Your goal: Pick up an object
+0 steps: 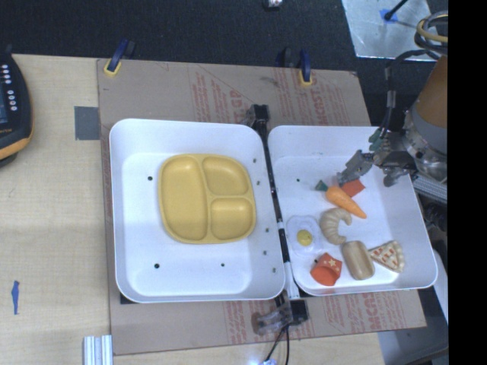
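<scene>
The gripper is seen low over the right bin, near that bin's far right corner, with its fingers spread apart and nothing held between them. Just beneath it, a small red piece and the carrot are found, the carrot lying aslant toward the bin's right edge. Nearer the front edge of the desk, a croissant, a fried egg, a bread roll, a strawberry and a pizza slice are gathered close together. A yellow divided plate is set in the middle of the left bin. A handheld control unit is laid at the desk's left edge.
</scene>
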You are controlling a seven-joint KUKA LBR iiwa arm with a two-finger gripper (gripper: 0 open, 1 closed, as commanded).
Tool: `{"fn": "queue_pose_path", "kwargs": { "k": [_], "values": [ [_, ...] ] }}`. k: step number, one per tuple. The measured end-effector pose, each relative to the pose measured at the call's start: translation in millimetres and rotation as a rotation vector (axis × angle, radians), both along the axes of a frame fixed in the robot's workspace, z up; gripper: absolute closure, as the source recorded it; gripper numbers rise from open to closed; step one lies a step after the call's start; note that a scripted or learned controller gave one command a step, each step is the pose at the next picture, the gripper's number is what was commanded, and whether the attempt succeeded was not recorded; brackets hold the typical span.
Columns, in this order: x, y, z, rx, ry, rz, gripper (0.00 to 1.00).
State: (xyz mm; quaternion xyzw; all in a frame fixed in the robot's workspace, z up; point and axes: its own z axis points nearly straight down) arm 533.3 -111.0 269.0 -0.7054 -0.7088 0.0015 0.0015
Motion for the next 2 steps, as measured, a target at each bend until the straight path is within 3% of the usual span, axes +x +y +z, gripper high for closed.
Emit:
{"fn": "queue_pose_path", "kwargs": {
  "k": [1,2],
  "values": [
    [53,-36,-80,-0.003,0.000,-0.001,0.00],
    [68,-53,-162,-0.004,-0.011,-0.002,0.00]
  ]
}}
